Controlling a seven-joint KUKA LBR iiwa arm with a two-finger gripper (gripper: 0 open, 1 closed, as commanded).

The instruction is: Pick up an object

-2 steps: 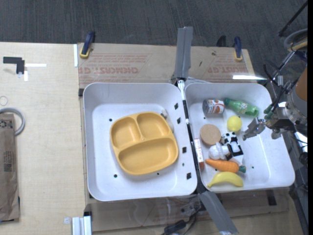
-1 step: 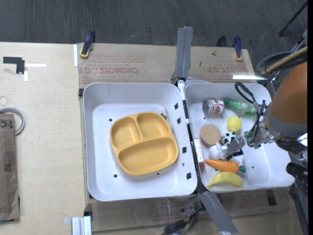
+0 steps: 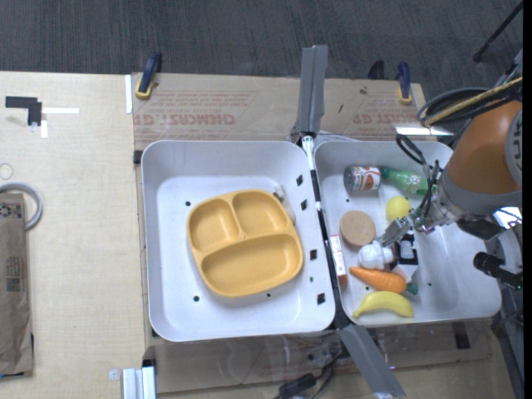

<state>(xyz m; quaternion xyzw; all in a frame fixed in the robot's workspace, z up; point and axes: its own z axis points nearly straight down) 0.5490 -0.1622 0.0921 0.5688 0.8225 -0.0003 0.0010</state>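
The right bin (image 3: 465, 302) holds several small objects: a can (image 3: 362, 179), a green bottle (image 3: 405, 179), a yellow lemon (image 3: 398, 207), a tan round disc (image 3: 358, 228), a white object (image 3: 374, 256), an orange carrot (image 3: 379, 278) and a yellow banana (image 3: 384, 305). My gripper (image 3: 400, 241) reaches in from the right and is low in this bin, just right of the white object and below the lemon. The arm's orange band (image 3: 490, 152) sits above it.
The left bin (image 3: 166, 223) holds a yellow three-compartment tray (image 3: 244, 242). A grey divider bar (image 3: 312, 90) runs between the bins. Cardboard (image 3: 216, 106) lies behind them. A brown bag (image 3: 12, 289) rests on the bench at far left.
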